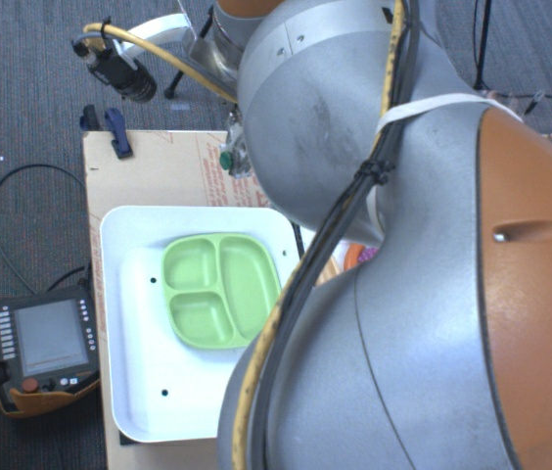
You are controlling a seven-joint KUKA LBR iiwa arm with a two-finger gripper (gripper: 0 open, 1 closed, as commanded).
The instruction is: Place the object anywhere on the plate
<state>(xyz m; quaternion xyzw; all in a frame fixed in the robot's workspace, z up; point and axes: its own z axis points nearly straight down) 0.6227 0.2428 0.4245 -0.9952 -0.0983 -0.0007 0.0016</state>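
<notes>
A green plate (221, 289) lay in the left bin (129, 380); the arm (393, 262) loomed right; its fingers' state could not be told.

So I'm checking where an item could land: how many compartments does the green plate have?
3. On the green plate: one small at upper left, one small at lower left, one long down the right side. The arm overlaps the plate's right edge, hiding little.

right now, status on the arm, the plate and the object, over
Arm looms over the right side, hiding most of that bin. Green plate sits bare in the left white bin. Orange bit peeks by the arm, can't identify.
</notes>
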